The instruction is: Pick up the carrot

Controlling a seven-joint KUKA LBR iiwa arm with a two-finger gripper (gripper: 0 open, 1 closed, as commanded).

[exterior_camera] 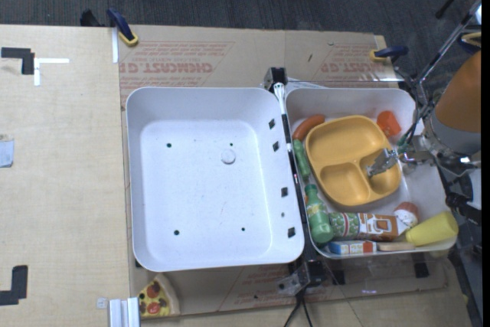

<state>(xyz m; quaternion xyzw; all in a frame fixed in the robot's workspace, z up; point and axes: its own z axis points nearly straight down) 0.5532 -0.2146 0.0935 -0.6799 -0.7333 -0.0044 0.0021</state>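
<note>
The carrot (pixel 388 122), a short orange piece, lies at the back right of the right bin (pixel 346 93), just beyond the rim of a yellow divided plate (pixel 344 157). My gripper (pixel 382 163) reaches in from the right and hangs over the plate's right compartment. It is in front of the carrot and to its left, apart from it. The grey arm with its orange band (pixel 463 99) rises at the right edge.
A red-orange sausage (pixel 308 125) lies at the plate's back left. Green bottles (pixel 316 212), a labelled bottle (pixel 369 225) and a yellow piece (pixel 432 229) crowd the bin's front. The left bin (pixel 153 188) stands beside it. A toy pizza slice (pixel 155 299) lies on the bench.
</note>
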